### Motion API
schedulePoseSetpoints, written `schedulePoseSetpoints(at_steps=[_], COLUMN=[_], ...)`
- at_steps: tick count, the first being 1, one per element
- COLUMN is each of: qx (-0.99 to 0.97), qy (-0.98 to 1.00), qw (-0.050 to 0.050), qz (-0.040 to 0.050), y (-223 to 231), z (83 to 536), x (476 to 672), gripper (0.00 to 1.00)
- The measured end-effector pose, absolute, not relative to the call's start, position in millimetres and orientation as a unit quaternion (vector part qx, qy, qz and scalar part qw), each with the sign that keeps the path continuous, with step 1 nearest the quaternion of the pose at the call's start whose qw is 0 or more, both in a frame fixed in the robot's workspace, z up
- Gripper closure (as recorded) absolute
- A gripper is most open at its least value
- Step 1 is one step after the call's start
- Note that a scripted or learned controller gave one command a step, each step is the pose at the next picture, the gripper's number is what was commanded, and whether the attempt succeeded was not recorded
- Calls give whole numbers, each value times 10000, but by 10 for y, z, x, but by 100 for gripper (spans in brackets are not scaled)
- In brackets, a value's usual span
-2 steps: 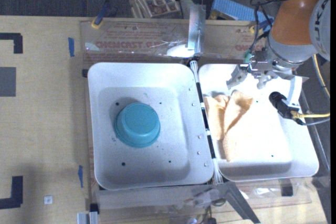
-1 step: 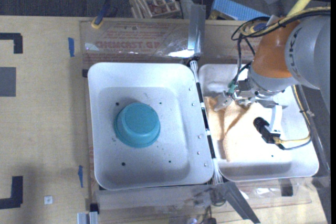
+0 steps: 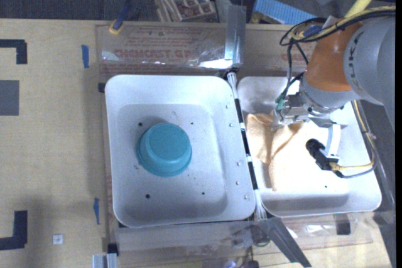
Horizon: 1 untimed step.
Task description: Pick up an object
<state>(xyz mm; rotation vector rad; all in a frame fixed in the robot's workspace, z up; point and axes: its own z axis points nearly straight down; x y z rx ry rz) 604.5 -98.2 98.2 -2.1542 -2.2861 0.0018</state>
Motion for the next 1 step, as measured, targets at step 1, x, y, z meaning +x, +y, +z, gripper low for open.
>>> schedulePoseSetpoints(at_steps=[1], qx=[-5080], qy=[-8613], qw=[-5], qz=[-1], y=[-825], z=[1817], x=[5994], gripper=[100])
